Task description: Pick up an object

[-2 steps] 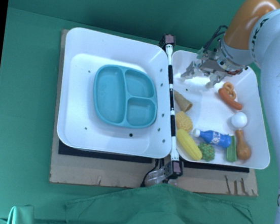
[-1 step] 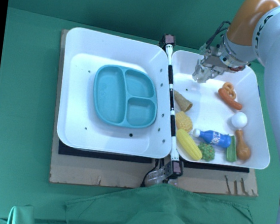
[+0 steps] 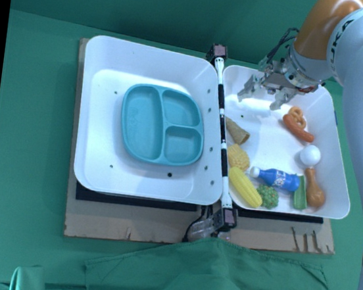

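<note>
You see the grey arm with the orange band reaching in from the right, and its two-finger gripper [image 3: 265, 96] hangs over the far part of the right shallow white bin [image 3: 337, 195]. The fingers are spread apart and nothing is between them.

The things you can pick all lie in this right bin. Nearest to the gripper, just on its right side, is the orange pretzel-shaped toy [image 3: 296, 115], and touching it lies the small orange carrot [image 3: 299, 130]. Further toward you is the white ball [image 3: 310, 155], which sits on top of the brown drumstick toy [image 3: 314, 188]. Near the left wall of this bin you find the tan cone [image 3: 237, 130], then the yellow waffle-like piece [image 3: 238, 157], then the yellow corn cob [image 3: 245, 187]. The blue plastic bottle with white cap [image 3: 276, 179] lies on its side between the corn and the green pod [image 3: 300, 193], and the green broccoli [image 3: 267, 197] is just below it.

The left shallow white bin [image 3: 100, 107] holds the teal divided plate [image 3: 163, 125] with three compartments.
</note>
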{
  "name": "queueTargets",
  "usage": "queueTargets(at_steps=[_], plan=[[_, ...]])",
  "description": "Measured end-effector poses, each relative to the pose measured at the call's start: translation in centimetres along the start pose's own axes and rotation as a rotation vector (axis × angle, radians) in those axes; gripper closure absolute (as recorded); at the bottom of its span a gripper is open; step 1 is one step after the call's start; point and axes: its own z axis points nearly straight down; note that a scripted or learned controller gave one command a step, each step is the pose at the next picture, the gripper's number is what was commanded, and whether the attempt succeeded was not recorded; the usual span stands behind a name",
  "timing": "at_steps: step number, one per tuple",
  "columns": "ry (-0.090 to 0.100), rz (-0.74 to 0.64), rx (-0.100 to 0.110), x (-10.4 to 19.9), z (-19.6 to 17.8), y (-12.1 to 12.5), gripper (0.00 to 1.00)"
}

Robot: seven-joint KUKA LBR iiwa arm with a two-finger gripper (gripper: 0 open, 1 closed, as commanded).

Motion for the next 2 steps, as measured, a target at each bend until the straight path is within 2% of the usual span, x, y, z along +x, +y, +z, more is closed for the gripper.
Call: queueTargets(at_steps=[1,2], plan=[[-0.002,0.002,-0.008,-0.08,-1.39,0.2,1.0],[-0.003,0.002,-0.007,-0.09,-1.35,0.18,0.0]])
